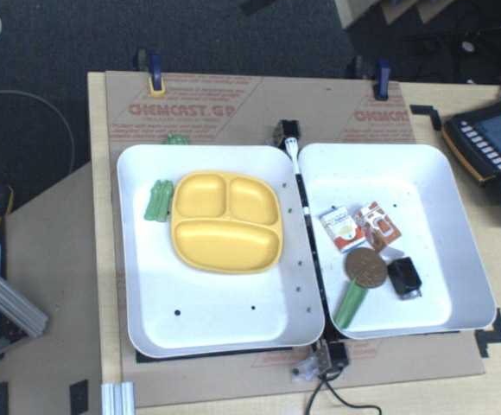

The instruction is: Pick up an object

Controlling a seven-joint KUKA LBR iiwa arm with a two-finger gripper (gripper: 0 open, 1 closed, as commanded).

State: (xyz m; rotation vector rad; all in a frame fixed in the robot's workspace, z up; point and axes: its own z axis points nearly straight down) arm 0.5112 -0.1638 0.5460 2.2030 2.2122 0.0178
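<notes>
On the bench, 2 white bins are sitting side by side, and the arm's tool is not reaching over either of them, so I cannot tell how it is set.

The left bin (147, 318) is holding a yellow divided plate (226, 221) with 3 compartments, and a small green bundle (158, 201) is lying just beside the plate's left rim.

The right bin (432, 175) is carrying the likelier candidates. 2 small printed packets (358, 226) are lying near its middle, touching each other. Just below them a brown disc (367, 267) is resting flat, with a green cylinder (351, 305) running slantwise from under its lower edge toward the bin's near wall. A small black block (404, 277) is sitting just beside the disc on its right.

I am judging the green cylinder the easiest take: it is looking light and stiff, and its lower half is lying free, so closing across its width there should work. The packets are looking thin, flat and slippery, hard to get fingers under. The black block is looking rigid and compact, a fair second choice, though it is crowding the disc.
</notes>
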